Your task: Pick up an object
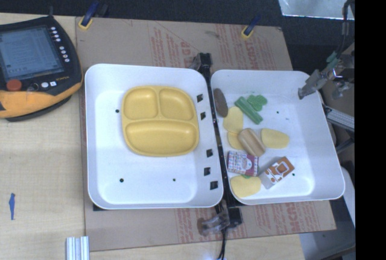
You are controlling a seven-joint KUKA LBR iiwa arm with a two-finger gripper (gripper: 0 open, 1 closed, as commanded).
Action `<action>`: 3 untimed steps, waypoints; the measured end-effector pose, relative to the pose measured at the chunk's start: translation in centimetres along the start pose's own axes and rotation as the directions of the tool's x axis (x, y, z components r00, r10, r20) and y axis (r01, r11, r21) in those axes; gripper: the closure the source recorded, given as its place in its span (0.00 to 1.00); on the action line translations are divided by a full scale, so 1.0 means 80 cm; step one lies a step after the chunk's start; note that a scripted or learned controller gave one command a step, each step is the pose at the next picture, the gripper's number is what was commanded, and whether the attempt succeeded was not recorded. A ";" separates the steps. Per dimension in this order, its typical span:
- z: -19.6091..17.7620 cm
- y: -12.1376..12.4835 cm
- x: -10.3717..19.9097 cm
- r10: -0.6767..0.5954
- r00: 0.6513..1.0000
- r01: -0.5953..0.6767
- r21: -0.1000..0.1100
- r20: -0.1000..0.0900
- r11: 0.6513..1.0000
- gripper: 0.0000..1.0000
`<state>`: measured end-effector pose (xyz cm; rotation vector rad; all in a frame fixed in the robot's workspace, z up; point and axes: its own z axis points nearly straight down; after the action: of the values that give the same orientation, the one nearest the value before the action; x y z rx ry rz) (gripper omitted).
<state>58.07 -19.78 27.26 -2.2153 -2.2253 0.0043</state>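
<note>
Objects for picking sit clustered in the right bin: four yellow pieces, one green piece, one tan roll, one dark oval and two small cartons, their print too small to read. One yellow divided tray fills the left bin. At the right bin's far right edge hangs the claw; I cannot tell its state.

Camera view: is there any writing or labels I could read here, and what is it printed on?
None of it reads clearly.
Cardboard sheet: faint red lettering, too blurred.
Handheld controller: screen text too small.
Pink packet: print too small.
Orange-and-white carton: markings too small.
</note>
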 end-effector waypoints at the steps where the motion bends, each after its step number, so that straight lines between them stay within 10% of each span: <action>1: 0.160 0.038 0.054 -0.006 1.000 0.006 0.007 -0.003 1.000 0.00; 2: 0.230 -0.053 0.089 0.002 1.000 -0.002 0.009 -0.004 1.000 0.00; 3: 0.225 -0.014 0.127 -0.004 1.000 0.004 -0.003 -0.001 1.000 0.00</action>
<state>56.82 -9.68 9.23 -2.2117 -2.2309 0.0000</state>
